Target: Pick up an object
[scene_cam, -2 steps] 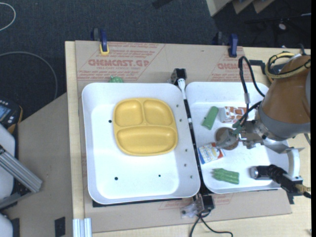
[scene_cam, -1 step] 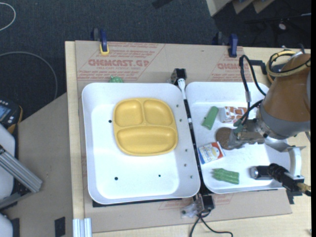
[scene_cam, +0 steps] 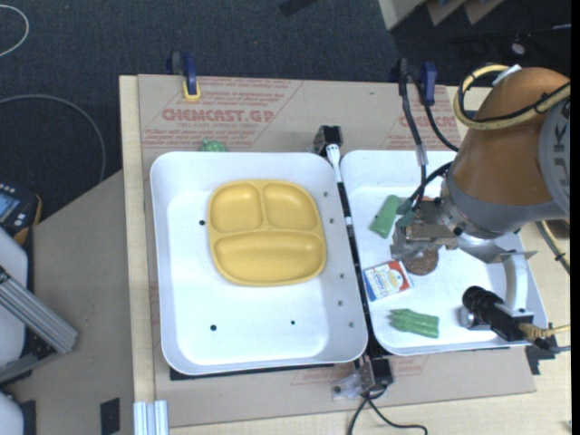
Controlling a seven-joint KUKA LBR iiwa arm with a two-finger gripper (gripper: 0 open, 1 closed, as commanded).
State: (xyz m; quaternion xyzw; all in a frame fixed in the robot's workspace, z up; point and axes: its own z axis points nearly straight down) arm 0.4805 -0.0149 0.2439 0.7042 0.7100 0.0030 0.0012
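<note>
Objects in the right bin, a green block, a carton, a green pod and a brown disc, lie around the gripper, poised over the disc; descent and closing apparently come next.

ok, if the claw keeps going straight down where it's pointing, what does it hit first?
Likely the round brown object just under the claw. The small white carton lies to its left in the view. Depth is unclear from this slant.
</note>
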